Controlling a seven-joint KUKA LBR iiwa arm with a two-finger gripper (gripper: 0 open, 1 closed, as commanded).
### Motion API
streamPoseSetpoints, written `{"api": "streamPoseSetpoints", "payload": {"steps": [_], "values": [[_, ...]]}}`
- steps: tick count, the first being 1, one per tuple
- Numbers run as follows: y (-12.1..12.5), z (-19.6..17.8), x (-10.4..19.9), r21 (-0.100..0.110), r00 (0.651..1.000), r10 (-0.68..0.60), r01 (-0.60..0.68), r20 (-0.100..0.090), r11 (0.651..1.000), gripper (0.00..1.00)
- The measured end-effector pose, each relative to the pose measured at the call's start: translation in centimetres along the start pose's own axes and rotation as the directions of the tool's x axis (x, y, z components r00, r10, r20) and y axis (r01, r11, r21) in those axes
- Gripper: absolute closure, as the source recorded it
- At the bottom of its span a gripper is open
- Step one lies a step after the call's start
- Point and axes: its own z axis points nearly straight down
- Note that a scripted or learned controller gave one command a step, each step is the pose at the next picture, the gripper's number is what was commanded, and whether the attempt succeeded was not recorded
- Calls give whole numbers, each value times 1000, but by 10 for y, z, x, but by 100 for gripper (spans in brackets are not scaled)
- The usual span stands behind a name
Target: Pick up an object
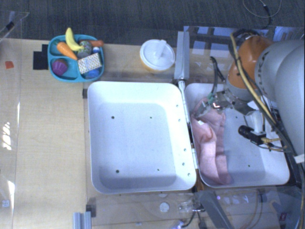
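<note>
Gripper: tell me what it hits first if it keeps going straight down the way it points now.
Most likely the pink cloth in the right bin. The gripper sits right at the cloth's upper end, pointing down into it, though the slanted view leaves depth uncertain.

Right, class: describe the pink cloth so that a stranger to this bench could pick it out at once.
Start at the two white bins and take the right bin, the one under the arm. Along its left wall lies the pink cloth, a long rumpled strip running from the gripper towards the bin's near edge. It is soft and pink against hard white plastic.
</note>
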Motion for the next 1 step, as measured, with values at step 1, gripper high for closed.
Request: {"api": "streamPoseSetpoints", "payload": {"steps": [1], "values": [[-80,-3,4,-2,999,-39,39,0,999,0]]}}
